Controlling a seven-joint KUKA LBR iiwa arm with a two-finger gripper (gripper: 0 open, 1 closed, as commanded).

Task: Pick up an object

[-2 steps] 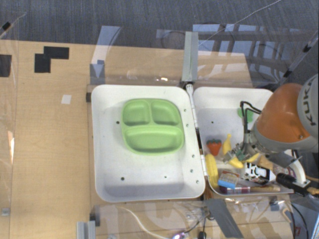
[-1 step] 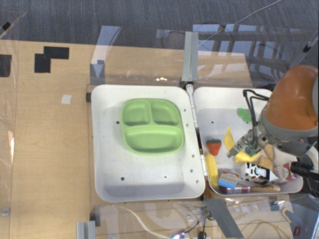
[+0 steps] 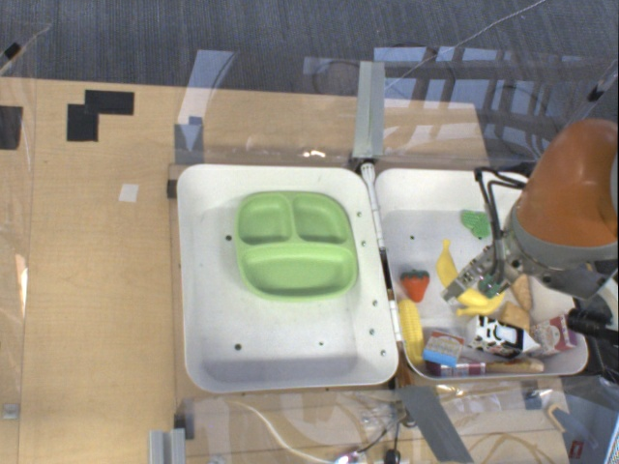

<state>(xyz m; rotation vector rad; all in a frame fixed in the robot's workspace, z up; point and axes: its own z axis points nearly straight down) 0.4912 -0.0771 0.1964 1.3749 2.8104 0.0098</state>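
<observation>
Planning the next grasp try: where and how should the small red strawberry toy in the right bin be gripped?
Grip the small red strawberry toy across its rounded red body, coming straight down from above. It lies apart from the yellow corn cob toy beside it, so there looks to be room on both sides.

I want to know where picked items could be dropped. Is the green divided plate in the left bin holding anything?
Empty. The green plate lies flat in the left bin, and all three compartments show only bare green.

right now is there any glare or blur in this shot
Camera view: glare streaks on the clear panels behind the bins; soft shadow along the left bin's near wall; the arm looms large and soft-edged at right; the green plate is sharp and evenly lit.
</observation>
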